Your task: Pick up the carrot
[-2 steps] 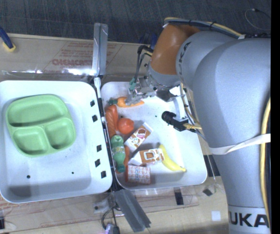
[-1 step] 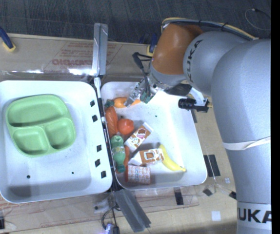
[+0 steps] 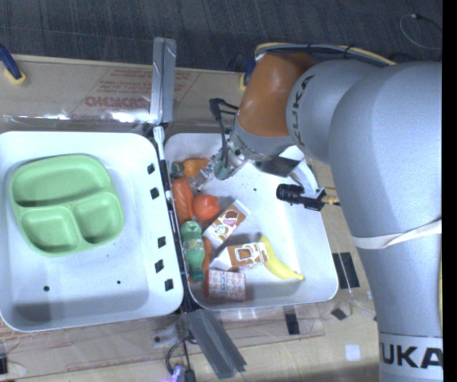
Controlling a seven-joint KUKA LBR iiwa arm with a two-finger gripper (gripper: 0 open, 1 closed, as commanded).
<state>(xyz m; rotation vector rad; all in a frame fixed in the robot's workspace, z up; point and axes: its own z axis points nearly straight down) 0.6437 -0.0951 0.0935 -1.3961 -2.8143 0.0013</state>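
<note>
Nearest the bottom of the frame, the right bin [image 3: 321,286] holds a small printed carton [image 3: 227,285], a second carton [image 3: 247,255] and a banana [image 3: 278,263] lying toward the lower right, with a green bottle [image 3: 192,243] standing along the bin's left wall. Just above those sits a round red tomato [image 3: 206,207], and touching it on the left is the carrot [image 3: 181,198], pressed against the left wall with its long axis running roughly up and down the frame. The gripper [image 3: 222,168] hangs a little up and to the right of the carrot's upper end, near an orange fruit [image 3: 195,167], so the reach I'd expect goes down and left, with the jaws turned across the carrot's length. I can't make out whether its fingers are apart or together, and nothing visibly sits between them. The arm [image 3: 348,134] comes in from the right, its orange band bent over the bin's upper part. Off to the left, the other bin [image 3: 5,301] carries a green divided tray [image 3: 66,204]
</note>
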